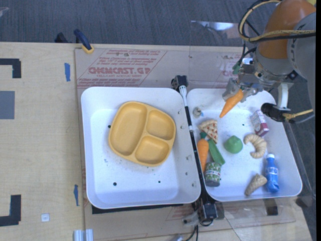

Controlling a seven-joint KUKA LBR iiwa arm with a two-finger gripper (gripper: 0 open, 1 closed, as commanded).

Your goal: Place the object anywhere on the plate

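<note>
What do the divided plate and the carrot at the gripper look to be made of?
Yellow plate: likely moulded plastic, matte, with uniform colour and soft rounded dividers. Carrot between the fingers of the gripper: probably a plastic toy, smooth and evenly orange; too small to be sure.

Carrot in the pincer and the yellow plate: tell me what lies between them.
In the camera view, the pincer holds a carrot over the right bin. Between it and the yellow plate lie bare bin floor and the two bins' adjoining rims.
</note>
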